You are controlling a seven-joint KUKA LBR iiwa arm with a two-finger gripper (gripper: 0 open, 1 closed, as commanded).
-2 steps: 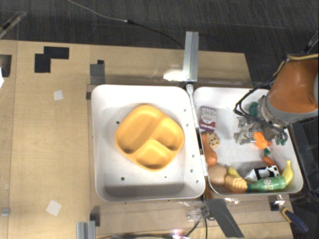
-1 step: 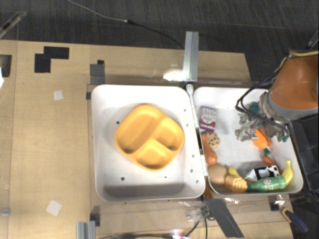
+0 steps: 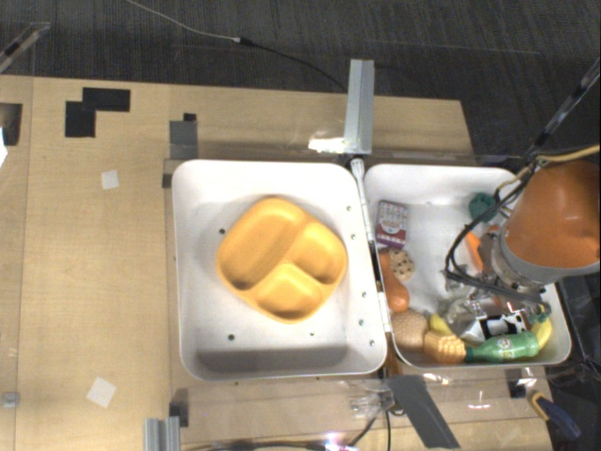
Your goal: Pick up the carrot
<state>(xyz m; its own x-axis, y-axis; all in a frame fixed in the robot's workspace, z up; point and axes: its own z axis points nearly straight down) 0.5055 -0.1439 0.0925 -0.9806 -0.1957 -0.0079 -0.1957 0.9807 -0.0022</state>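
An orange, elongated carrot (image 3: 397,292) lies along the left wall of the right bin (image 3: 432,195), just below a cookie (image 3: 402,265). My gripper (image 3: 472,308) reaches down into the same bin's lower right part, under the arm's orange band (image 3: 561,219). It hangs over a pile of toy foods, roughly a hand's width right of the carrot and apart from it. The wrist and cables cover part of what lies beneath it.
The left bin (image 3: 197,252) holds a yellow divided plate (image 3: 282,256). In the right bin lie a purple packet (image 3: 392,224), a bread roll (image 3: 408,326), a green bottle (image 3: 502,349), a banana (image 3: 542,332) and a teal item (image 3: 482,205).
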